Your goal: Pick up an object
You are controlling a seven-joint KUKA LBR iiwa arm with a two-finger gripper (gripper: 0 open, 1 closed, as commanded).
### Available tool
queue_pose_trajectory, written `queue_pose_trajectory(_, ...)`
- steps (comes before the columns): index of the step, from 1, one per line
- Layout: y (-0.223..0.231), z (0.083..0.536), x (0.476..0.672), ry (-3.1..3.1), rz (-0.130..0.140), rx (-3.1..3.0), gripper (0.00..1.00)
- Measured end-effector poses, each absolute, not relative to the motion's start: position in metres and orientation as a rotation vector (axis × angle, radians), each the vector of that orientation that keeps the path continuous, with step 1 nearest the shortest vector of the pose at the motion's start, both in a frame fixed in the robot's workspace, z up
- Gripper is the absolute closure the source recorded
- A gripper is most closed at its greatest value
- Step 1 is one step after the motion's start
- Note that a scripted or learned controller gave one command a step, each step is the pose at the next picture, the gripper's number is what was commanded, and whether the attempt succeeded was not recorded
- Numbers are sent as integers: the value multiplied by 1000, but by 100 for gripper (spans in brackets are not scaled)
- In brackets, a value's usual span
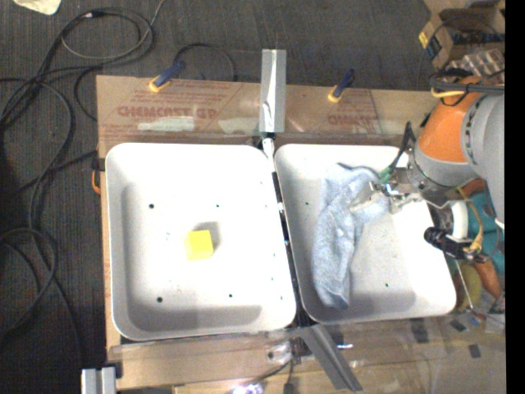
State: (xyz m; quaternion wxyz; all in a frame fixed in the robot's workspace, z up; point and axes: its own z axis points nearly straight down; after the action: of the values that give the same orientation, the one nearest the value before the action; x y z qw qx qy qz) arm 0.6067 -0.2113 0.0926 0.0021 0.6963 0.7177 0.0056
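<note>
A pale blue cloth [340,236] is being gripped at its upper corner by the end effector [373,194] in the right bin [410,302]. A yellow block [200,245] is lying in the left bin [139,302]. The thin pinch could be lost as the fabric drags.

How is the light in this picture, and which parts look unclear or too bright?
Camera view: even overhead light washes out the left bin; the yellow block stays sharp; soft shadows fold the grey cloth; the gripper looks blurred and small; glare spots mark the bench front edge.
</note>
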Motion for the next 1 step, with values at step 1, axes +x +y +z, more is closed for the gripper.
queue_pose_trajectory(1,-217,92,641,2511,11,1878,0)
